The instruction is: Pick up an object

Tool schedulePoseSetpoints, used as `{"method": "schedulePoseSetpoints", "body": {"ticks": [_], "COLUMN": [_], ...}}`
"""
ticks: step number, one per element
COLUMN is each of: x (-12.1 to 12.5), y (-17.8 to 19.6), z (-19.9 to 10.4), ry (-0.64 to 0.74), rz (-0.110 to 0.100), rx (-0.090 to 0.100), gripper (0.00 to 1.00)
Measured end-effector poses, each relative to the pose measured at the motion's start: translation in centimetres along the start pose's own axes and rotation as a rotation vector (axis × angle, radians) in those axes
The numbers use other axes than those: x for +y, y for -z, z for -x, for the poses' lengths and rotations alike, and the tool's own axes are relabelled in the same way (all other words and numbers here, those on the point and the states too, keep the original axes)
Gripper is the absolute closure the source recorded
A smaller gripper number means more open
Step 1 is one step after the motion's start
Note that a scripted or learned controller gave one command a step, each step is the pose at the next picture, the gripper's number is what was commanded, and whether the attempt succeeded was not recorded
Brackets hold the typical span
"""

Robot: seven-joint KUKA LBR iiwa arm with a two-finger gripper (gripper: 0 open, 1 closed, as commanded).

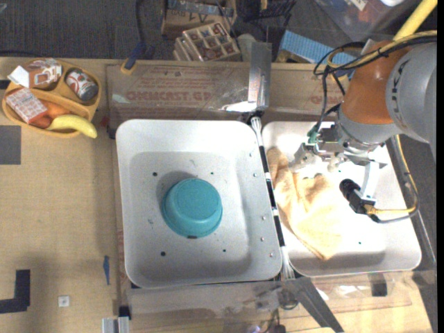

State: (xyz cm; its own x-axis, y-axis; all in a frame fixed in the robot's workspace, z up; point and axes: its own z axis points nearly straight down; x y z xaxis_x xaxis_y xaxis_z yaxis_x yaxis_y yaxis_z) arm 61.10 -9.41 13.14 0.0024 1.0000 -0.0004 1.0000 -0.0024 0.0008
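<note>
Fingers' state on the gripper (313,152) I cannot tell; it hovers over the tan cloth (305,207) lying along the right bin's (399,252) left edge. Soft, limp, light: pinch a raised fold.

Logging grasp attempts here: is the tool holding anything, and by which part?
Cannot be told. The tool sits low over the tan cloth in the right bin.

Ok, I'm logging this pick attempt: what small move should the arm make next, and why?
Probably a short, straight descent onto the cloth. The gripper is over the right bin, above the cloth's upper edge, with nothing seen between its fingers. The cloth is the nearest thing to pick; the teal bowl lies apart in the left bin.
</note>
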Motion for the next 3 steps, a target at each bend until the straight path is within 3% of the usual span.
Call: {"method": "schedulePoseSetpoints", "body": {"ticks": [1,2,3], "x": [-2.1,-2.0,1.1], "y": [-4.3,-3.1,5.4], "z": [1.6,1.9,-3.8], "ry": [0.087,0.081,0.153], "rz": [0.007,0.013,0.001], "rx": [0.001,-0.001,0.0], "gripper": [0.0,1.0,1.0]}}
